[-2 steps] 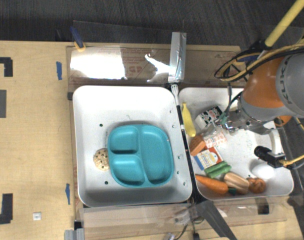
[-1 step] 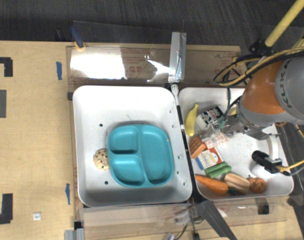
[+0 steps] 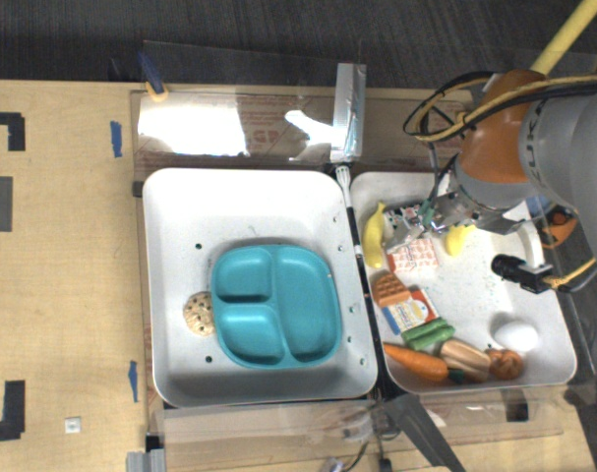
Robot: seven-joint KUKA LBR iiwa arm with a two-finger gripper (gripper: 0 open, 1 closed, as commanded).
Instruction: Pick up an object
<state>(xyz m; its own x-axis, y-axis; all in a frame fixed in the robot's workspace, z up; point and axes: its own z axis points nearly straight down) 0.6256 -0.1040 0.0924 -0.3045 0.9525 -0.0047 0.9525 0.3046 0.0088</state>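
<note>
Grey arm reaches in from 3 o'clock at the approach step, its gripper (image 3: 428, 216) low over the right bin's (image 3: 564, 357) 11 o'clock corner beside the banana (image 3: 375, 236), jaw state cannot be told; next move requires a descent onto one object.

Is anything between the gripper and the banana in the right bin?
Nothing visible. The gripper hangs over the right bin just right of the banana, with only bare bin floor between them. The red-and-white packet lies below, out of that path.
</note>
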